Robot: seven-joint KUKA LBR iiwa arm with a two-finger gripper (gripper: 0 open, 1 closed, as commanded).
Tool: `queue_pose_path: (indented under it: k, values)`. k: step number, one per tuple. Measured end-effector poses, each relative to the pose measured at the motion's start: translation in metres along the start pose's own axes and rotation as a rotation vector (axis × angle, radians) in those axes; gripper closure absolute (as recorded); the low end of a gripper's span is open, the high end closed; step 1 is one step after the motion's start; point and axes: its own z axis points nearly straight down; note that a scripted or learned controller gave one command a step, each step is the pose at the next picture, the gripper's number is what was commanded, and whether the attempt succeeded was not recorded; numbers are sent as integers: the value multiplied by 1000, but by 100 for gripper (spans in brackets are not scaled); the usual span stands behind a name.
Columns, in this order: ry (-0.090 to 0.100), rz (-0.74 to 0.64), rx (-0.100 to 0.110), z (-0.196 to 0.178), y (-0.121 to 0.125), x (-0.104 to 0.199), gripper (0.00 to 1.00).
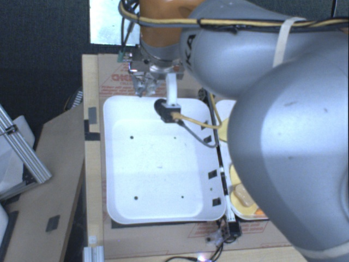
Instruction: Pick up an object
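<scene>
Over the far edge of the left bin (117,162), near its middle, the gripper (143,84) hangs from the orange-banded wrist; whether it is spread or pressed together cannot be told, and nothing can be seen held in it. Small dark specks dot the white floor of that bin. The grey arm (283,108) covers most of the right bin (226,103). At that bin's near left corner a pale yellowish object (244,197) lies partly hidden under the arm, well apart from the gripper. Both bins sit on the tan bench (91,162).
</scene>
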Motion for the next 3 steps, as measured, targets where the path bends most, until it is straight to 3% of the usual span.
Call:
queue_pose_path:
  k: [2, 3]
  values:
    - [3, 1, -12, -176, 1, -2, 100]
    - [-3, 6, 6, -25, 0, -2, 100]
